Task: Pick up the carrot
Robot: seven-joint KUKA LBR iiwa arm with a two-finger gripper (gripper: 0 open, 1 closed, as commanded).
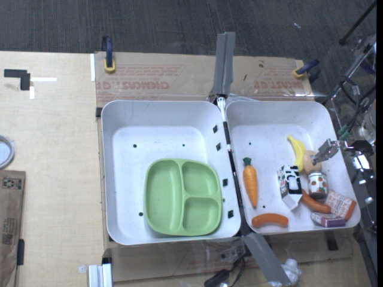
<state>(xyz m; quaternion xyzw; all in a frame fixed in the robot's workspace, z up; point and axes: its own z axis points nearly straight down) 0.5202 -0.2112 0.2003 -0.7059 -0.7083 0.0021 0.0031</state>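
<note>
Two white bins sit side by side on the bench. The left bin (119,160) holds a green divided plate (182,196), lying flat toward its near side — likely a drop-off spot, though the task asks only for a pick. The right bin (269,124) carries the clutter, bunched in its near right corner, which leaves the far half bare and gives the arm room to come in from the right. The gripper (327,150) hangs low at the right side of that bin, just beside the banana (296,151); its fingers look slightly parted with nothing between them, though the view is too small to be sure. The carrot (249,182) lies flat near the bin's left wall, green top pointing away from the camera, well apart from the gripper and clear of its neighbours. A sausage (270,220) lies just below it, and a small carton (289,184) to its right — so a straight descent should meet no obstruction
</note>
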